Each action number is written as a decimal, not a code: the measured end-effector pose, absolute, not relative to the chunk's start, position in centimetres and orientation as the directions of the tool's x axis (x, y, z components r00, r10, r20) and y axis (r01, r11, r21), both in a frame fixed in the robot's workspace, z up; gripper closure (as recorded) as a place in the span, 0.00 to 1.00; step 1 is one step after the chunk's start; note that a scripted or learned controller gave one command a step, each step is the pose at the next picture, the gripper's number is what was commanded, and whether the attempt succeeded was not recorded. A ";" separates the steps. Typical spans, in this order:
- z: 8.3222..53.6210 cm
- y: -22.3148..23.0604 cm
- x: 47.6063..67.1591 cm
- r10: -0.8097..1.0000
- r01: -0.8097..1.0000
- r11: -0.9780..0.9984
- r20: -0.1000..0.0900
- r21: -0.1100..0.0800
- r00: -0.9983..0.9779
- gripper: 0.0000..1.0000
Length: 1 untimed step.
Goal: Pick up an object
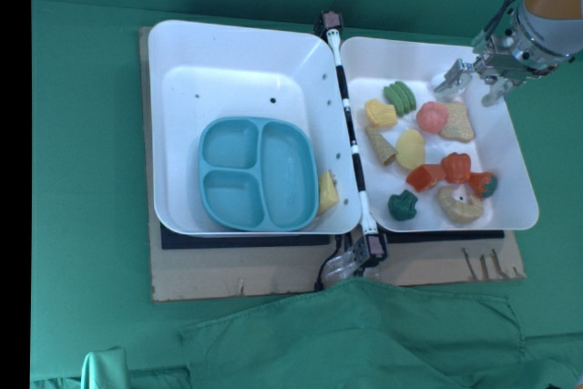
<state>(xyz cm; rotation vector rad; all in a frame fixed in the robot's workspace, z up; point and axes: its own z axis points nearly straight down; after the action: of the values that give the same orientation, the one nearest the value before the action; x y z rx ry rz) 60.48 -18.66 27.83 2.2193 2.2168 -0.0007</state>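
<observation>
The pincer [474,79] is seen hanging over the right bin [519,200] at its two o'clock corner, fingers spread wide with nothing between them. Nearest below, toward seven o'clock, lie a pink round toy [433,117] and a tan bread slice [456,122], touching. These are judged light, stiff, smooth plastic, best gripped across the narrow sides. The yellow piece [327,192] beside the blue tray [260,174] is half hidden.
</observation>
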 end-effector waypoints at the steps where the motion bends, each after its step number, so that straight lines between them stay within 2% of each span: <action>1: 29.6 -18.9 60.4 1.000 1.000 -0.006 -0.007 0.014 0.006 1.00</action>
<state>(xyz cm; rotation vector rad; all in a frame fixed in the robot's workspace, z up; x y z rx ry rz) 60.41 -18.86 29.63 2.2180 2.2041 0.0070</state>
